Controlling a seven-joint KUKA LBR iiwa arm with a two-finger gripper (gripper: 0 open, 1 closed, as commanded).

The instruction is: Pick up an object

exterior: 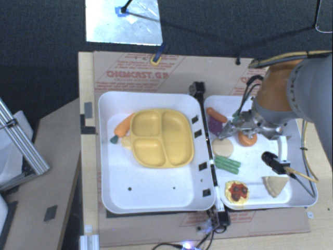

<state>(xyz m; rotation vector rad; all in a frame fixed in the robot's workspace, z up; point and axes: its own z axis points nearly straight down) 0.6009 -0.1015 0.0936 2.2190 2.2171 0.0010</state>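
**Gripper low in the right bin, among the toy food**

In the left bin (156, 194), the front strip and the left wall are bare, leaving open room along both edges. In the right bin (252, 173), the middle of the floor is free, and things lie along its left wall and front edge.

The bins sit on a brown printed board (140, 72) on a tan bench (57, 139). Dark carpet (41, 35) lies beyond, with a shiny sheet (122, 14) on it at the back.

The left bin holds a yellow plate (158, 138) in its centre, and a carrot (124, 125) touches the plate's left rim.

In the right bin, an orange stick (217, 114) and a purple piece (214, 125) lie by the left wall. In front of them are a pale disc (223, 149), then green beans (227, 164), then a small pizza (237, 191). An orange round (248, 139) lies mid-bin and a tan wedge (274, 185) lies front right.

The arm (291, 95) reaches in over the right bin's far side. The gripper (230, 130) sits low between the purple piece and the orange round, just behind the disc. I cannot tell how wide it is open or whether it holds anything.
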